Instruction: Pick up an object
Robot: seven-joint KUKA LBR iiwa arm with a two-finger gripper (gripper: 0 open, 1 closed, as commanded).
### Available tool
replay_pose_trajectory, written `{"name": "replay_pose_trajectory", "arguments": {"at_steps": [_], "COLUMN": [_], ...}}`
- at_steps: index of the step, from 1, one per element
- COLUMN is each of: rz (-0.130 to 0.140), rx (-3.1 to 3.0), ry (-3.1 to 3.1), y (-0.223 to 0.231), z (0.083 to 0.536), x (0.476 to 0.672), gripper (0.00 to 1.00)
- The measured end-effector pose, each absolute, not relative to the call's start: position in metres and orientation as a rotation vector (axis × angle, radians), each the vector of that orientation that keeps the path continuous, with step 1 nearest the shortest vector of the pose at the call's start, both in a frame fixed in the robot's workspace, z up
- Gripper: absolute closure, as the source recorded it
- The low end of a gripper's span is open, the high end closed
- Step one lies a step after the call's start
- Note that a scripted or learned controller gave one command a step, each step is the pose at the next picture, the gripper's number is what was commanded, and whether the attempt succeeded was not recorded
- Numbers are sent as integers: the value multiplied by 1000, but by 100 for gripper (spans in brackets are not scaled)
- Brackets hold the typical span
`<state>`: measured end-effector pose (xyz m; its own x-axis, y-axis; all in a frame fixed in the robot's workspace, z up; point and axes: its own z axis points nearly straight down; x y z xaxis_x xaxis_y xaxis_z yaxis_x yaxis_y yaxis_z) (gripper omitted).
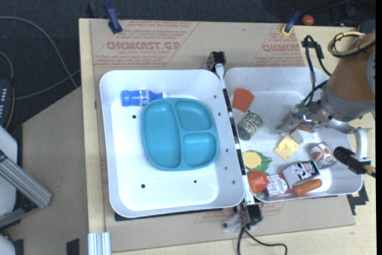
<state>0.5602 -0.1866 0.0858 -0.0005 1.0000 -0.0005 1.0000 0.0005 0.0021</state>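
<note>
My gripper (293, 121) hangs low in the right bin (268, 79), near its middle, on the end of the grey arm with the orange band (352, 71). Just below it lies a yellow cheese wedge (287, 147). To its left are a green-labelled can (249, 124) on its side and an orange block (242, 99). Along the bin's front lie a yellow corn piece (255, 159), a red tomato (258, 181), a dark packet (300, 171), a sausage (307, 187) and a small red-and-white can (322, 154). I see nothing held.
The left bin (113, 146) holds a blue divided plate (179, 132) and a blue bottle (138, 97) lying at its back left. A black divider (230, 122) runs between the bins. Cables (313, 54) trail near the arm at the right.
</note>
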Motion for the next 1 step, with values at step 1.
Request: {"name": "replay_pose_trajectory", "arguments": {"at_steps": [1], "rz": [5], "rx": [2218], "ry": [2216], "y": [-187], "z": [97], "x": [561], "gripper": [100]}}
